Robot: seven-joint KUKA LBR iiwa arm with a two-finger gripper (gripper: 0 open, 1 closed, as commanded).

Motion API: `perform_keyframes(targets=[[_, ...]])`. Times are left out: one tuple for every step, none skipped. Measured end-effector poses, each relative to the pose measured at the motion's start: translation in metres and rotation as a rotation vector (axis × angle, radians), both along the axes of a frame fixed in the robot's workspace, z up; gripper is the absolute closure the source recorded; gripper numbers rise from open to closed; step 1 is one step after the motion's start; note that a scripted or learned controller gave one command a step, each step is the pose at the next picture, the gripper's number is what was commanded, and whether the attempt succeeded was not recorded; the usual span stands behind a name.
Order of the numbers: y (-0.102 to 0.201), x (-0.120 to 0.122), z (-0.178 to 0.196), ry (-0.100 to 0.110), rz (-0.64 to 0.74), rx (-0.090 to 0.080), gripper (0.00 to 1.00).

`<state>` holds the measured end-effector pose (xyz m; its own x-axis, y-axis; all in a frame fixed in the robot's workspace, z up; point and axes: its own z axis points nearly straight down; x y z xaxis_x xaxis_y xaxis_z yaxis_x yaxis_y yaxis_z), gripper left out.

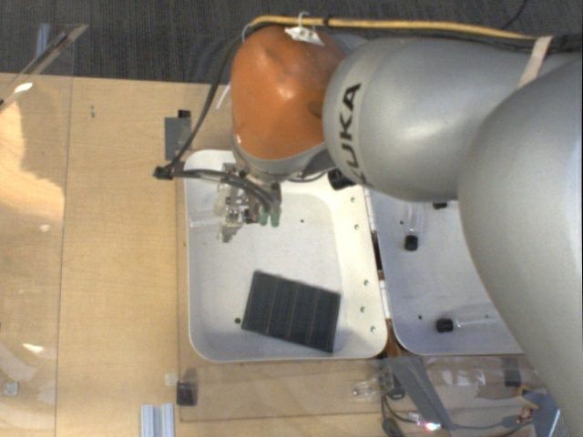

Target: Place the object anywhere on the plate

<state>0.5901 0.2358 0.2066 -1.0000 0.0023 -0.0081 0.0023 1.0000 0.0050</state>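
A dark, ribbed, rectangular plate [291,310] lies tilted near the front of the left bin [205,335]. My gripper [239,209] hangs over the back left part of that bin, well behind the plate, under the orange wrist band [273,89]. Small green and pale parts show at its tip, and I cannot tell whether anything is held there. Two small dark objects lie in the right bin [474,340]: one [411,241] near its left wall, one [444,325] near its front. The arm hides the rest of that bin.
The big grey arm [437,107] covers the upper right of the view. A tiny dark speck [239,320] sits beside the plate's left corner. Wooden bench top [91,244] stretches left of the bins. Clamps and cables lie along the front edge.
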Motion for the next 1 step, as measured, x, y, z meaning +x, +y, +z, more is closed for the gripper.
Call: perform_keyframes(targets=[[0.0003,-0.1021,0.0252,-0.001,0.303,-0.002,1.00]])
